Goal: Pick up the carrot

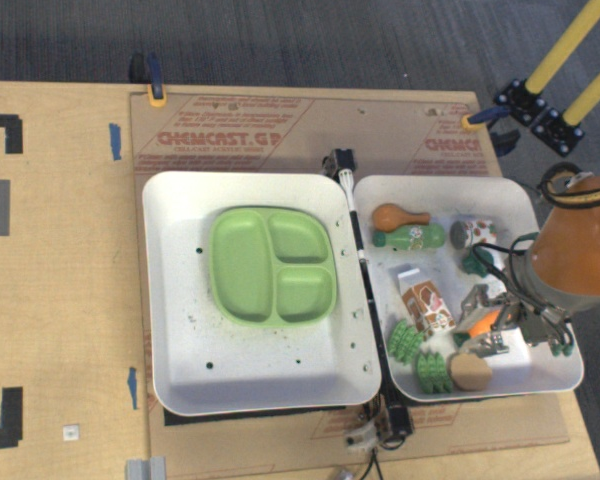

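Far left of the claw (492,340), one green plastic divided plate (274,265) in the left of two shallow white bins (170,298). Nearer left, two green studded toys (408,341). Right at the claw, one small orange carrot (483,321), probably light, stiff, smooth; best pinched across mid-body. Cannot tell claw's opening or any hold.

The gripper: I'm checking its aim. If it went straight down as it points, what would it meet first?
Probably the carrot: the gripper hangs right over that orange piece in the right bin. Depth is unclear from above, so it may already touch.
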You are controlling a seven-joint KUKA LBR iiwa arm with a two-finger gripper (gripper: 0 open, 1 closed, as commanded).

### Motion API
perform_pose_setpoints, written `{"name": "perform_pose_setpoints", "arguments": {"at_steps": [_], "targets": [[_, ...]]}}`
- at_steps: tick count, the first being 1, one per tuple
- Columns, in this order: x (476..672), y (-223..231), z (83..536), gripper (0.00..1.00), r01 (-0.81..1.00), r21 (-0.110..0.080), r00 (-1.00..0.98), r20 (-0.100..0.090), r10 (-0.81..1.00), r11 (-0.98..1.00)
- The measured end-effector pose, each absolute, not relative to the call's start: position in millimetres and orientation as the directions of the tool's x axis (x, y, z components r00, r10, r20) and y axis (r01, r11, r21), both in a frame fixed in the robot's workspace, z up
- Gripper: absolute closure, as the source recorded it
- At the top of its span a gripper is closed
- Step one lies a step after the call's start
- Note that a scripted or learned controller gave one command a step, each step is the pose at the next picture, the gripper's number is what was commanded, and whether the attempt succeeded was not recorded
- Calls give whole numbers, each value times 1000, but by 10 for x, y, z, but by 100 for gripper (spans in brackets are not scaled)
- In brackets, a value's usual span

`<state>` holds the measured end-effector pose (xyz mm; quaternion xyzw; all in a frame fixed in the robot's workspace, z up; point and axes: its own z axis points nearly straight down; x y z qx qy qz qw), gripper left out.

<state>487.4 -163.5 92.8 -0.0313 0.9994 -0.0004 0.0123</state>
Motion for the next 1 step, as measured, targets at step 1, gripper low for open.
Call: {"name": "perform_pose_setpoints", "arguments": {"at_steps": [1], "targets": [[5143,-653,1856,100,-123,1,-992,-6,-123,992]]}}
